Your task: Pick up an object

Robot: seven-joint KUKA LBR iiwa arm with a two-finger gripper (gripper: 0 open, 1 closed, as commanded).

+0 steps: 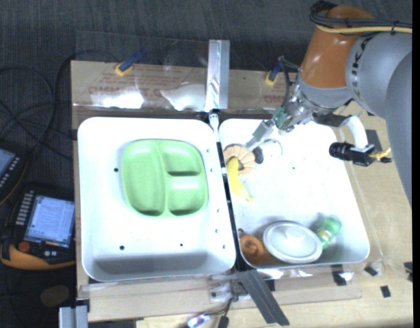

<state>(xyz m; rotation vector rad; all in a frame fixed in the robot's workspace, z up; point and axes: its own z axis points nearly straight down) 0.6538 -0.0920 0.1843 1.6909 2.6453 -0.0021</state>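
Observation:
My gripper [256, 144] reaches down into the right bin [312, 176] near its upper left corner, tilted toward the bin's left wall. Just below and left of its tip lies a tan, ridged round object [239, 159] like a small pastry, with a dark piece beside it. A yellow banana [236, 181] lies against the left wall under that object. The gripper's tip is close to the tan object, apart from the banana.
A white bowl [291, 242] sits at the right bin's front edge, with a brown object [252, 248] to its left and a green bottle [327, 229] to its right. The left bin [100, 244] holds a green divided plate [164, 176].

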